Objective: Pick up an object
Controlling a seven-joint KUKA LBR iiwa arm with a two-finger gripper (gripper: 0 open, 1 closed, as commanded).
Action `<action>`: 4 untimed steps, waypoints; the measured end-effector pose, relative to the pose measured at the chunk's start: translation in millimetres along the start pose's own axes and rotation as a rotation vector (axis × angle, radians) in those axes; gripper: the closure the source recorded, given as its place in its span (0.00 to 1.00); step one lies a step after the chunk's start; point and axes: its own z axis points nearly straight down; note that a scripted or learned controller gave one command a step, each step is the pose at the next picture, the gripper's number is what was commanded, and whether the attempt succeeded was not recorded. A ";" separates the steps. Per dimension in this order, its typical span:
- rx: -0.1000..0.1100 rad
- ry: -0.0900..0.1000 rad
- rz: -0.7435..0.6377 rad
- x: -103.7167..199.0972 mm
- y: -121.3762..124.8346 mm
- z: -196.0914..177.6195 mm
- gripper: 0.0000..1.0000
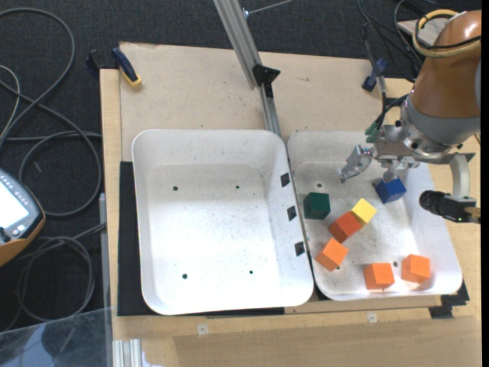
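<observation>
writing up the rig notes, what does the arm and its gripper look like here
The arm is thick and rounded, with a glossy orange band above a grey wrist section. Below that sits a metal gripper of silver-grey parts with thin, angular fingers. A black cylindrical part sticks out beside the wrist, next to a pale bracket. Dark cables run near the top of the gripper.

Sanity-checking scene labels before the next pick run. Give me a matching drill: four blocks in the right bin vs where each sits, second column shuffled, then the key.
Things:
1. blue block
2. green block
3. yellow block
4. the orange block furthest to the view's right

Places:
A. touching the red-orange block, on its upper right
B. near the right bin's front right corner
C. closest to the divide between the bins
D. just below the gripper

Pairs: 1-D, 2-C, 3-A, 4-B
</observation>
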 end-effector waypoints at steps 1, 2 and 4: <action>0.000 0.000 0.000 5.1 -2.4 43.8 0.00; 0.000 0.001 0.000 7.3 2.3 88.0 0.00; -0.014 -0.002 -0.001 8.2 9.3 29.6 1.00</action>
